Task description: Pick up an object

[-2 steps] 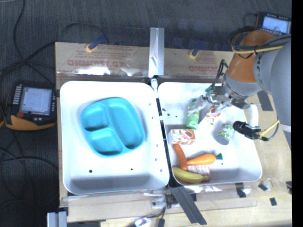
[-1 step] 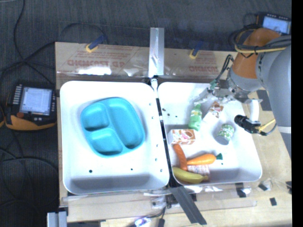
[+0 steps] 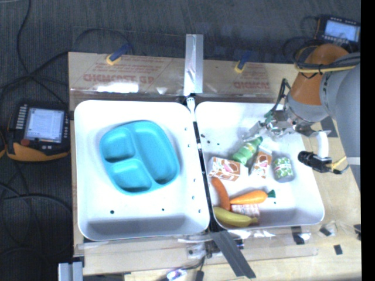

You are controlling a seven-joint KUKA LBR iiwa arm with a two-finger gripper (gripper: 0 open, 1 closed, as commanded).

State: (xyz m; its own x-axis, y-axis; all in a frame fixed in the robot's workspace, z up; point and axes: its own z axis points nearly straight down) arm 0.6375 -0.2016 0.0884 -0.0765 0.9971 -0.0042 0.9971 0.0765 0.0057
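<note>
My gripper point(image 3: 262, 130) hangs over the upper middle of the right bin point(image 3: 304, 212), reaching in from the right below the orange wrist band. Just below and left of it lies a green bottle point(image 3: 245, 153), tilted, its top close to the gripper. Around the bottle sit a patterned carton point(image 3: 225, 168), a small box point(image 3: 261, 165) and a green can point(image 3: 283, 168). Lower in the bin lie a carrot point(image 3: 251, 196), a banana point(image 3: 234, 217) and an orange sausage-shaped item point(image 3: 219, 192).
The left bin point(image 3: 88, 215) holds a blue divided tray point(image 3: 139, 155). A ridge point(image 3: 199, 157) separates the two bins. A handheld pendant point(image 3: 38, 130) rests left of the bench. A black knob on the arm point(image 3: 313, 158) overhangs the right bin's right side.
</note>
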